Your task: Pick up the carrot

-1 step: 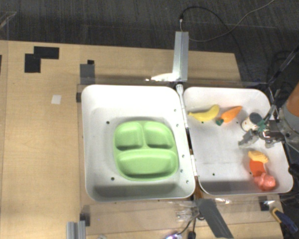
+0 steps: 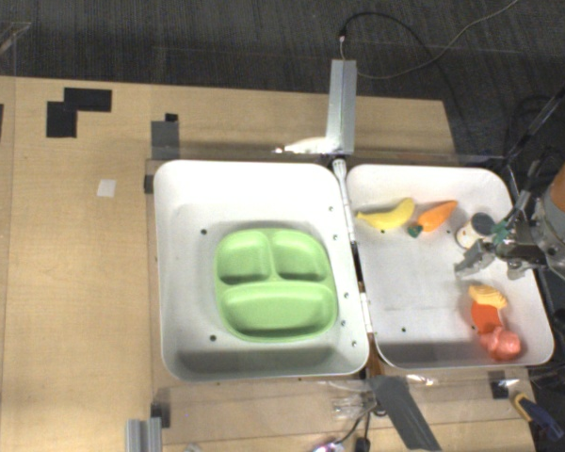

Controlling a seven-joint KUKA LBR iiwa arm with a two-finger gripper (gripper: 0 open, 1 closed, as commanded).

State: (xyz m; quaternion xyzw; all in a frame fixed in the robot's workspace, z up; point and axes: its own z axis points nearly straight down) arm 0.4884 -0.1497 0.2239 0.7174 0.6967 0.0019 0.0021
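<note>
- Carrot lies in the right bin, just beside a banana.
- Gripper hovers nearby, apart from it; its state can't be told.

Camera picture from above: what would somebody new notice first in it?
Probably the big green plate with three sections, sitting in the middle of the left white bin. Next come the bright toy foods in the right bin: a yellow banana beside an orange carrot near the top, and red and orange pieces in the lower right corner. The robot's gripper hangs at the right, apart from the carrot.
</note>
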